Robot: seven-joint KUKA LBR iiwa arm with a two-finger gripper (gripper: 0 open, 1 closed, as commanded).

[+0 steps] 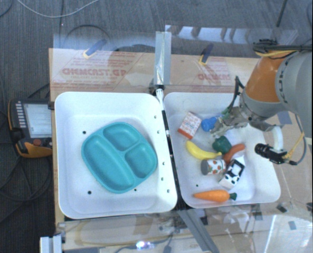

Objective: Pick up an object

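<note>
The right bin (pixel 267 191) holds several small objects: an orange-and-white box (pixel 189 125), a blue piece (pixel 209 124), a dark green piece (pixel 221 143), a yellow banana (pixel 201 151), a red-orange piece (pixel 234 152), a spotted white cup (pixel 213 166), a black-and-white toy (pixel 232 174) and an orange carrot (pixel 211 196). My gripper (pixel 226 124) is low in the bin's upper middle, just right of the blue piece and above the green one. I see nothing clearly held in it.
The left bin (pixel 72 194) holds a teal divided plate (pixel 119 155). A metal divider (pixel 162 57) stands between the bins at the back. The arm's orange band (pixel 264 83) hangs over the right bin's far right corner. A handheld device (pixel 29 125) lies left of the bench.
</note>
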